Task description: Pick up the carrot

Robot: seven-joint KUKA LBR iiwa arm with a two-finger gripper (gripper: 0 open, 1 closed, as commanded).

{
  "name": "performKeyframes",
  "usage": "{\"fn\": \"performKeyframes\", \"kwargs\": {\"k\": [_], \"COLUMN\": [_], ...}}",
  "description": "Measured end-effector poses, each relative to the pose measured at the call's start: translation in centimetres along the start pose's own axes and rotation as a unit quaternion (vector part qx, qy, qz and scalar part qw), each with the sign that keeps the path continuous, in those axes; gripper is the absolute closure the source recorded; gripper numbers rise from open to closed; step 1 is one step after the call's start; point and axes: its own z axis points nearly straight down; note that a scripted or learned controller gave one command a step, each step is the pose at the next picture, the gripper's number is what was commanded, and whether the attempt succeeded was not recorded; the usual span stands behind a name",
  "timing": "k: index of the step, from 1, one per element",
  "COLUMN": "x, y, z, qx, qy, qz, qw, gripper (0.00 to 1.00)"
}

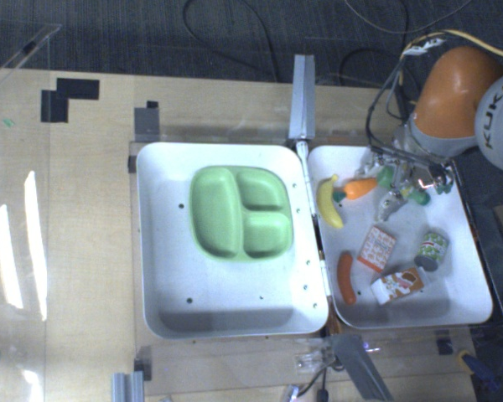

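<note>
The carrot (358, 188) lies near the right bin's (478, 291) far wall, banana (329, 202) just left; gripper (400, 193) close right, grip unclear.

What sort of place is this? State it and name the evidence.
Most likely a robotics lab test bench, not a kitchen: a robot arm reaches over two white bins, toy food like a carrot and banana lies inside, and loose cables run across the floor.

Pincer (396, 198) over right bin (474, 258), just beside carrot (358, 188), banana (328, 202) nearby.
</note>
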Motion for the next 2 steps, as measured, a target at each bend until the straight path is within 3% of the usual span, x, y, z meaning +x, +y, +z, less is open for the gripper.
{"fn": "performKeyframes", "kwargs": {"k": [1,2], "x": [-0.5,-1.4], "y": [0.1,4.3], "z": [-1.5,-10.4], "qx": [0.002,0.001], "qy": [-0.01,-0.006], "qz": [0.001,0.001], "qw": [0.9999,1.0], "gripper": [1.0,1.0]}}
